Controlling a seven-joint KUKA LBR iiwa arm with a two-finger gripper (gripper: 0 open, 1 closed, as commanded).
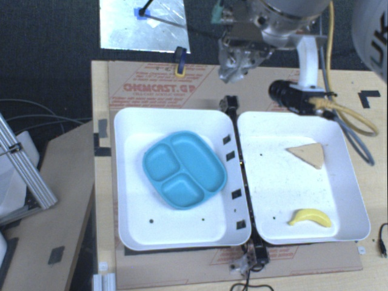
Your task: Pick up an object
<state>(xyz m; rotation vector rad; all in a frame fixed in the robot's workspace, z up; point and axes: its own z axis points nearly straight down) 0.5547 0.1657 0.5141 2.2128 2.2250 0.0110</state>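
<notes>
Nearest the camera, at the lower edge of the bench, a small bundle of cables and a black clip (253,256) sit where the two bins meet. Just above them in the right-hand shallow white bin (345,180) lies a yellow plastic banana (311,218), curved, close to the bin's near wall. Farther back in that same bin rests a tan wedge-shaped slice of toy bread or pizza (308,154), well apart from the banana. Dark specks dot the bin floor around both.

Beside it, the left-hand shallow white bin (130,180) holds a blue plastic divided plate with three compartments (183,170), lying flat and turned at an angle near the bin's middle. A row of black clips (232,156) runs along the seam between the bins.

Both bins rest on a sheet of brown cardboard printed with red lettering (159,80), laid on a pale wooden benchtop (73,180). Beyond the bench the floor is dark blue carpet (48,41), with a shiny silver square panel (143,16) lying on it. Aluminium framing (21,168) stands at the left.

Behind the bins, the grey arm's two-finger gripper (233,65) hangs above the cardboard, clear of both bins and far from every object; nothing is between its fingers, though how far they are spread cannot be told. A yellow cable (348,120) loops past a black fitting (290,96) at the right bin's back edge.
</notes>
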